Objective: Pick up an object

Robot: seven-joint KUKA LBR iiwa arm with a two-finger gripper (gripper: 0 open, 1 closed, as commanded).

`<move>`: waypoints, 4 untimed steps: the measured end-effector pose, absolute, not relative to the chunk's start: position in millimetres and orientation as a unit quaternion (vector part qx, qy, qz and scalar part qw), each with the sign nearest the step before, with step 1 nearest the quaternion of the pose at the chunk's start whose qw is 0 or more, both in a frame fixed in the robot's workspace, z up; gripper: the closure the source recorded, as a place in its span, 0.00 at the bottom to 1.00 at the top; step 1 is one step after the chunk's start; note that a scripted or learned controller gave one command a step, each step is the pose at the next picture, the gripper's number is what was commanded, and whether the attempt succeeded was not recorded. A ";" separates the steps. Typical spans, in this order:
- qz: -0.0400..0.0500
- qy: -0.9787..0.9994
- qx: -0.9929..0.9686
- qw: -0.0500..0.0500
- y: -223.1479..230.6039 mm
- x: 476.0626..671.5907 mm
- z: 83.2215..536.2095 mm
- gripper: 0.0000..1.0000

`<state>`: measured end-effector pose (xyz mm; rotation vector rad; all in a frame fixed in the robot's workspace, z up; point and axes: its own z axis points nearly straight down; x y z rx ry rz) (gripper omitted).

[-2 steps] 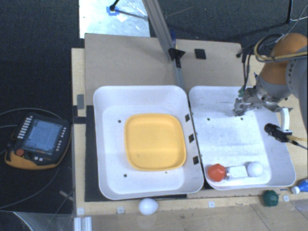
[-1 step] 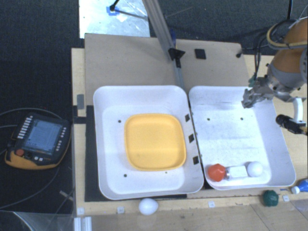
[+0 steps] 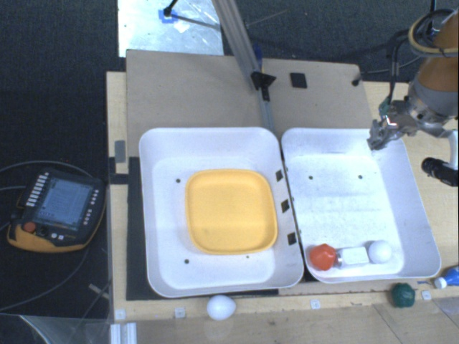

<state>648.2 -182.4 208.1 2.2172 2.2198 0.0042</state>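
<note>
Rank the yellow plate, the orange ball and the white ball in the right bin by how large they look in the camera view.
1. Yellow plate, by far the largest.
2. Orange ball.
3. White ball, only slightly smaller than the orange one; the two are nearly alike.

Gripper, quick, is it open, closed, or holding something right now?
Gripper: cannot be told; it sits over the right bin's far right corner.

2 white bins (image 3: 161, 149), 1 yellow plate (image 3: 232, 211), 1 orange ball (image 3: 322, 257), 2 white balls (image 3: 379, 251), 1 green ball (image 3: 402, 295)
</note>
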 end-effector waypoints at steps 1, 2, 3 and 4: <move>0.002 0.707 0.707 0.002 -182.6 649.1 261.5 1.00; 0.001 0.709 0.706 0.000 -133.5 644.2 256.9 1.00; 0.000 0.709 0.706 0.000 -81.2 651.1 241.4 1.00; 0.001 0.709 0.705 0.000 -24.1 664.5 233.5 1.00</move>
